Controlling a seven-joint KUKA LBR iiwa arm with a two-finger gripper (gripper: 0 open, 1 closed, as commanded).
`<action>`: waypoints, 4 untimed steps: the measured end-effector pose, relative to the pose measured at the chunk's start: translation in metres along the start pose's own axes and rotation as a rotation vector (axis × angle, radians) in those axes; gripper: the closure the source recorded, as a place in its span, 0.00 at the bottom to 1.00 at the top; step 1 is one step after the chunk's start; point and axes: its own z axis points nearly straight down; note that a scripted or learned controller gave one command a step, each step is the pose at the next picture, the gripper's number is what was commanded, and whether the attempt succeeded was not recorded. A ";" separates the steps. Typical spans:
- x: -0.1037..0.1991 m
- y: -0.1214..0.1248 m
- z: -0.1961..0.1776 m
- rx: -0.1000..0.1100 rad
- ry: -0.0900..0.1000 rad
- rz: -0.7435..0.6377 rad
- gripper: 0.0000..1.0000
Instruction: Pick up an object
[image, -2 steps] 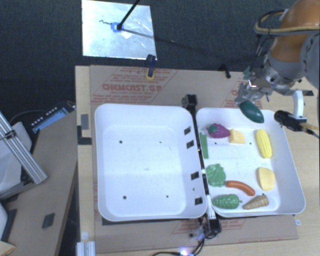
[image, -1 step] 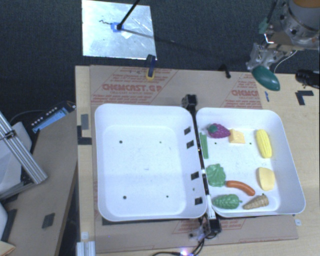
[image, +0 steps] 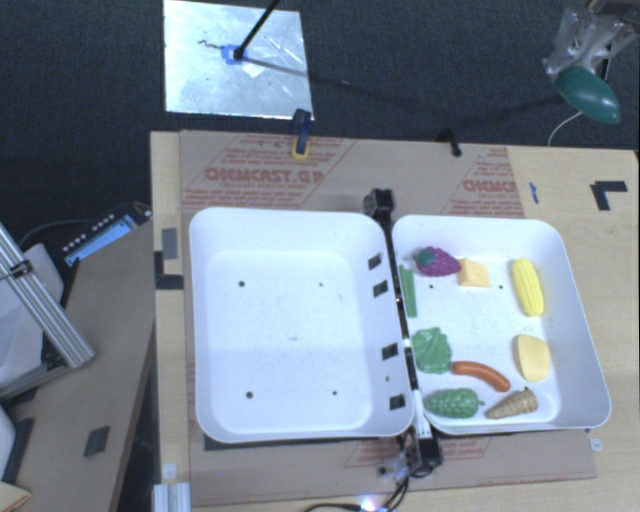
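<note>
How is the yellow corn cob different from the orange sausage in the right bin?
The yellow corn cob is bumpy and thick; the orange sausage is smooth and slimmer. The corn cob lies lengthwise along the right bin near its far right corner; the sausage lies crosswise nearer the front. Both are elongated toy foods.

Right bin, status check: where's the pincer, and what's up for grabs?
Pincer parked high at top right, off the bench. Right bin holds toy food: corn, sausage, grapes, others. Nothing lifted yet. No obstruction over the bin.
</note>
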 end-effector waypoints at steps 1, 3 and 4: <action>-0.044 -0.023 0.010 0.018 0.002 0.008 1.00; -0.099 -0.068 0.009 0.017 0.002 0.007 1.00; -0.121 -0.090 0.009 0.017 0.002 0.007 1.00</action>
